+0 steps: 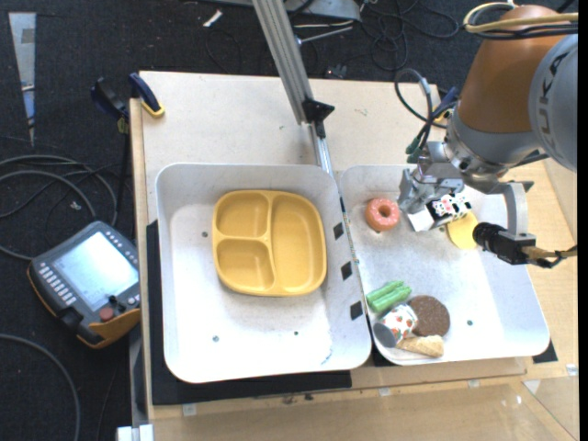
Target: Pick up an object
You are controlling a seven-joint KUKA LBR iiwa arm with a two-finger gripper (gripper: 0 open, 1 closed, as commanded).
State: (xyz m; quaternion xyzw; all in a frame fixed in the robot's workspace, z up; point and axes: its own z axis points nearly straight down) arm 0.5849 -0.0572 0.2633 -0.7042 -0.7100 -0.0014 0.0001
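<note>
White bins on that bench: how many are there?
2. The left bin holds a yellow divided plate; the right bin beside it holds toy food, with the gripper over it.

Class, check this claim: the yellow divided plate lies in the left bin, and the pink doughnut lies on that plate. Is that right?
Not quite. The camera view shows the yellow divided plate in the left bin, as stated, but the pink doughnut is not on it. The doughnut lies on the floor of the right bin, close to the gripper.
</note>
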